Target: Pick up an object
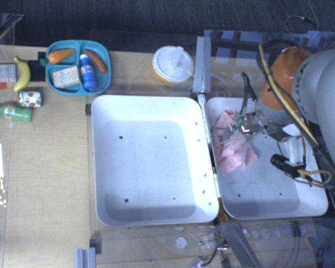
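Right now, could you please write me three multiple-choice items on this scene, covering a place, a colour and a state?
1. Where does the crumpled pink cloth lie?
A. in the left white bin
B. in the right white bin
C. on the wooden bench

2. What colour is the divided plastic tray at the back left?
A. blue
B. red
C. white

3. How does the two-finger gripper stand to the cloth?
A. far off, over the left bin
B. low over it, at its upper edge
C. raised high, with the cloth hanging from it

Answers:
1 B, the cloth lies by that bin's left wall.
2 A, its rim is blue.
3 B, its tip meets the cloth.
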{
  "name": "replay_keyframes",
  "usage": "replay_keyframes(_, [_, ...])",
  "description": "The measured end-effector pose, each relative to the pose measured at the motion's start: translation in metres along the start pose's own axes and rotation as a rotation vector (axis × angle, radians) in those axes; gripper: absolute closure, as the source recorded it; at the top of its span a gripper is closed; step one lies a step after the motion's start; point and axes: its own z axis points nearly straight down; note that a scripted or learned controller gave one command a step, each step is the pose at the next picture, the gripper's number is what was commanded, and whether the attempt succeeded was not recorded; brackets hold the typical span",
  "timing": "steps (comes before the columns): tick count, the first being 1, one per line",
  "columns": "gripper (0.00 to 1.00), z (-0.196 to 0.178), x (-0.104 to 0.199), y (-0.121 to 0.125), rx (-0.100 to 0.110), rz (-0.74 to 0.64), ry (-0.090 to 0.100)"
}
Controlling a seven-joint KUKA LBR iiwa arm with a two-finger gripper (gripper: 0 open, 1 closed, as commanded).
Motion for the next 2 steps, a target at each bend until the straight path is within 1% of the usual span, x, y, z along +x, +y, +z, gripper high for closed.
replay_keyframes(1, [0.00,0.005,-0.015,-0.060,-0.007,-0.038,-0.002])
replay_keyframes(2, [0.00,0.006,-0.011,-0.014,-0.009,0.004,-0.003])
